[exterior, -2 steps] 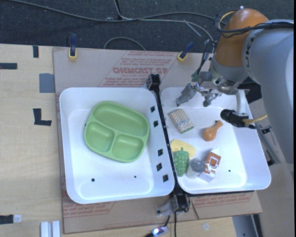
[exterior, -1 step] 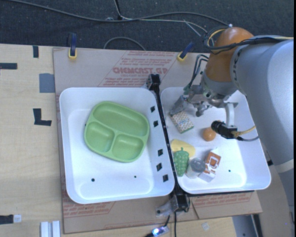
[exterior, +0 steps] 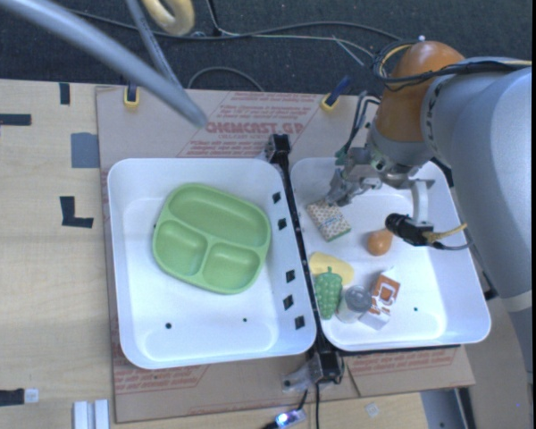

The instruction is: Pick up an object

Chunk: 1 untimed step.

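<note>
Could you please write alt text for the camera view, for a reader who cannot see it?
A grey robot arm reaches in from the right, its gripper low over the right white bin, just above a small patterned block. That bin also holds a small orange ball and some toy food. The left bin holds a green divided plate.

The arm (exterior: 482, 150) is a thick, smooth, light grey tube with rounded links. A glossy orange band (exterior: 417, 83) caps it above the wrist, shaped like a dome. Below the band sits a darker grey metal wrist block with small fittings. The gripper (exterior: 344, 189) is dull grey metal with slim fingers. A black cable (exterior: 411, 229) with a black plug loops beside the wrist, and a pale cable runs along it.
</note>
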Tool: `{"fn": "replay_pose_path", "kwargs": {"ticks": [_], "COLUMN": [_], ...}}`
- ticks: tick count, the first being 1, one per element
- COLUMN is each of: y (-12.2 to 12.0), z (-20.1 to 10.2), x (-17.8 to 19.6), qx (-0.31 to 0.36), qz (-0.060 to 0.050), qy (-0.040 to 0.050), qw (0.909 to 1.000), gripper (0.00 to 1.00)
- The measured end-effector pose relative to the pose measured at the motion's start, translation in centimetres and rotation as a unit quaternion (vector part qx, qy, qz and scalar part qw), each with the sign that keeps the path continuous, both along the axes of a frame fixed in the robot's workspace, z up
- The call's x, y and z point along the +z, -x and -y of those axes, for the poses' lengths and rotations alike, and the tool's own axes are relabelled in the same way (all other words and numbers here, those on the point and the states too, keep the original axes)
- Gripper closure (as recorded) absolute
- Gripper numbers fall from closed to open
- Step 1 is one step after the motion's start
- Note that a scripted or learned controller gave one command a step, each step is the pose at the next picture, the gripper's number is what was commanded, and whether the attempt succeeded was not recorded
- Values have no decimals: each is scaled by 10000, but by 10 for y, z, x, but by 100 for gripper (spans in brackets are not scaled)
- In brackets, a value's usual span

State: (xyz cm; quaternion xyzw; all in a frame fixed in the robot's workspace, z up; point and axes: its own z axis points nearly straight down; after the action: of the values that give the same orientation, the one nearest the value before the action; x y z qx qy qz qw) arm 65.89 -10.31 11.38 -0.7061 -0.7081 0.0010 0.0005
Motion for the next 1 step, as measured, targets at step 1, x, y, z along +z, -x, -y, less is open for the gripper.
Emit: {"fn": "replay_pose_path", "kwargs": {"ticks": [1], "y": [-1], "z": [-1], "x": [42], "qx": [-5], "qz": [23], "qy": [-4], "qw": [10000], "gripper": [100]}}
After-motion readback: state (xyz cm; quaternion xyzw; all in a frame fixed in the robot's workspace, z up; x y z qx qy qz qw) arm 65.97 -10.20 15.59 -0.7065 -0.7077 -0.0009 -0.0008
